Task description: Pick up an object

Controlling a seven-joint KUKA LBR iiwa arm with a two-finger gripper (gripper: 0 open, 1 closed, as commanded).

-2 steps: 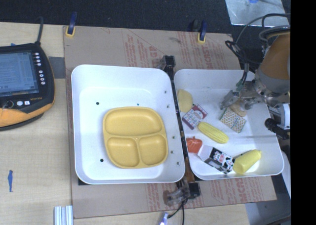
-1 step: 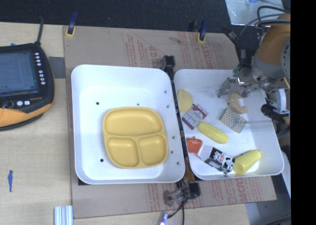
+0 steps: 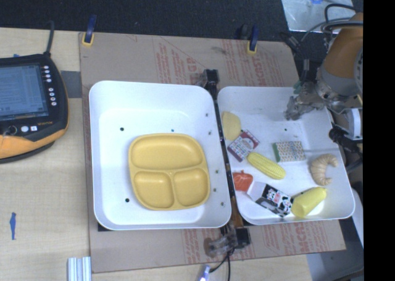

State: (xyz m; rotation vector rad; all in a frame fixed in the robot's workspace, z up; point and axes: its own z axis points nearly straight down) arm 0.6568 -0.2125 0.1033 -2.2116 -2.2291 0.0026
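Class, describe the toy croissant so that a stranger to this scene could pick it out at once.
Find the right white bin, the one full of small items. Along its right side, above the yellow lemon-like piece, lies the croissant: the lone tan, ridged, crescent-shaped item among yellow and printed neighbours.

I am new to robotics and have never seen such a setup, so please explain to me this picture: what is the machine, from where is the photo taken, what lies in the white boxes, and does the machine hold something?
The photo is taken by one fixed camera above the bench, looking down at a slant. The machine is a grey robot arm with an orange band, reaching in from the right. Its gripper hangs over the far part of the right bin; nothing can be seen between its fingers.

The left bin holds a yellow divided tray. The right bin holds small items: a toy corn cob, a croissant, a yellow bottle-like item, a black-and-white packet, a red piece, a pale yellow piece, a red-and-white packet and a small patterned square.

At the left lies a control tablet.
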